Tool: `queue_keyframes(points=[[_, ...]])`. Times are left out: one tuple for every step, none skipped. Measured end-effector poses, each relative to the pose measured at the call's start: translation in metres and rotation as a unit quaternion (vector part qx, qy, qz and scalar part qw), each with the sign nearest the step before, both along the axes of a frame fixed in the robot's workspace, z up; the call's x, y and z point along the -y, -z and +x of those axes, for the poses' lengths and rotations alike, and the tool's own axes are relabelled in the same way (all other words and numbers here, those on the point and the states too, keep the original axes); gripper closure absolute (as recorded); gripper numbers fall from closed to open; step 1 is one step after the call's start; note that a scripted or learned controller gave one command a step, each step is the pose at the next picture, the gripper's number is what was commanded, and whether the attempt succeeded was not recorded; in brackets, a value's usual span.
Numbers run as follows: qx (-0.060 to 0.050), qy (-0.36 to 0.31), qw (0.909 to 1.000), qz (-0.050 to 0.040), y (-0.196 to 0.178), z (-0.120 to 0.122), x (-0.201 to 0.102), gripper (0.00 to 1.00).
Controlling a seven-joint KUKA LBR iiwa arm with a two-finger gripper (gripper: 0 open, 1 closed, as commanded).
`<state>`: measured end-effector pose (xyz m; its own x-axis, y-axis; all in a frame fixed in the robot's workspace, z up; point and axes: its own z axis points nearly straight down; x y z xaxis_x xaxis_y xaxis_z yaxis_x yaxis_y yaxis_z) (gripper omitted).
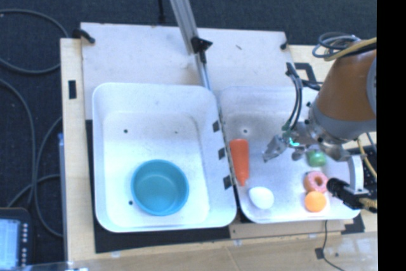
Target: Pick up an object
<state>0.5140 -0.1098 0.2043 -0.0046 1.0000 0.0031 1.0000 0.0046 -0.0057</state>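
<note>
One fixed camera looks down at a slant on the bench (158, 54) and both bins (101, 136).

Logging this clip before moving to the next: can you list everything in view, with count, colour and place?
Shallow plastic bins: two, white, side by side on the bench.
Round bowl: one, blue, left bin, near front.
Carrot-shaped toy: one, orange, right bin, left wall.
Egg-shaped object: one, white, right bin front.
Ring-shaped toy: one, pink, right bin.
Ball: one, orange, right bin front.
Small round object: one, green, right bin.
Gripper: one, grey, over right bin.
</note>
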Motion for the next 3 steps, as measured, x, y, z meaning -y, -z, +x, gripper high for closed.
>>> queue_keyframes(points=[[0.003,0.000,1.0000,-0.0002,-0.002,0.001,0.000,0.00],[-0.001,0.003,1.0000,-0.0021,0.061,0.005,0.004,0.00],[0.008,0.007,0.9999,-0.0083,0.103,0.006,0.011,0.00]])
